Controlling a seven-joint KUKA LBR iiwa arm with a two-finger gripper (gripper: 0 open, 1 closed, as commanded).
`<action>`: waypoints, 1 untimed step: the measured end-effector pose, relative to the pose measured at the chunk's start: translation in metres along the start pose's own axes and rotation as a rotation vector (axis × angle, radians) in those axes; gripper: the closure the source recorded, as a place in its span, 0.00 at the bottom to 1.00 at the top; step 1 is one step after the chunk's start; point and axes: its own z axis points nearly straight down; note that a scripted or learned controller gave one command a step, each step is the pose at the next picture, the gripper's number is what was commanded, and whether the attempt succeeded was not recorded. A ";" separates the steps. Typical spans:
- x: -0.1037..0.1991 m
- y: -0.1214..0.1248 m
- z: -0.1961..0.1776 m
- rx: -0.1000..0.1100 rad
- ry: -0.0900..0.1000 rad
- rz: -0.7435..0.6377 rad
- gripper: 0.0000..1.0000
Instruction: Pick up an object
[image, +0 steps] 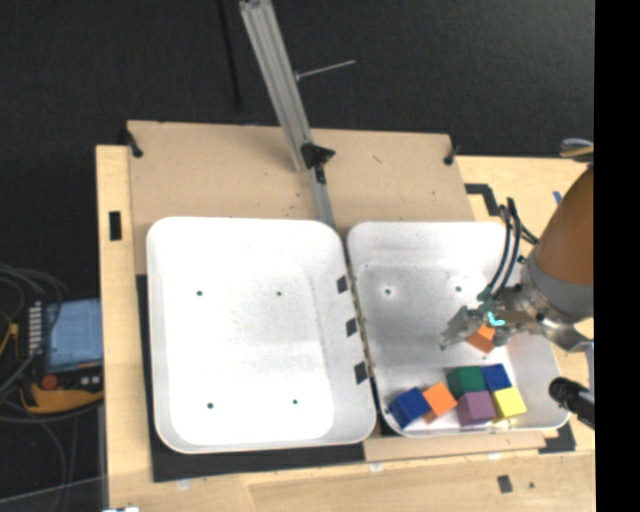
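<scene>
Camera view: 2 white bins (250, 330) on bench (120, 300)

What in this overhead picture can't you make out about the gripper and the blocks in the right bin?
- Gripper: too small and blurred in the camera view to tell its finger state.
- Orange block: sits right at the gripper; whether it is gripped or just beside it cannot be told.
- Arm: cut off by the view's right edge.
- Block pile: blocks crowd together, so lower faces are hidden.
</scene>
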 end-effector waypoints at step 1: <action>0.000 0.001 -0.001 -0.004 -0.001 0.004 0.00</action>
